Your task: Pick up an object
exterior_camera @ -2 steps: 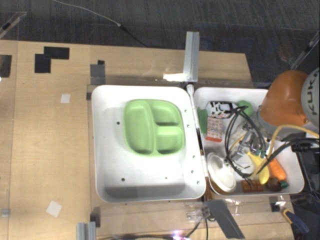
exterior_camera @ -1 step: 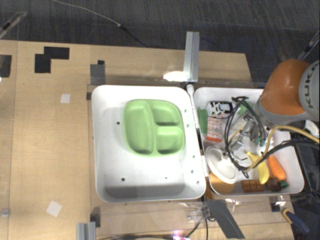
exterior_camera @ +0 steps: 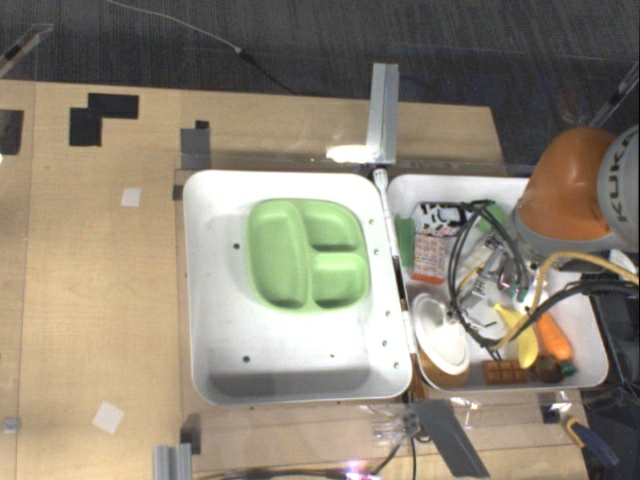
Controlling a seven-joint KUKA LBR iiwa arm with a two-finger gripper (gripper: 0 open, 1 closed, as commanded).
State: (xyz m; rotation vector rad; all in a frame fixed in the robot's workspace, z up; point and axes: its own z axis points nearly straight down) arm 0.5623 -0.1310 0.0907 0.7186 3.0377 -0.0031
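Carrot [exterior_camera: 554, 338] lies lengthwise, slanting toward lower right.

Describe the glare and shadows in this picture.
Camera view: glare blooms on the metal post's base; soft shadow pools along the left bin's near wall; the green divided tray is evenly lit; the arm and cables shade the right bin.

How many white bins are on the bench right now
2. One bin sits on the left and holds a green divided plate. The other bin sits on the right, cluttered with small items under the arm.
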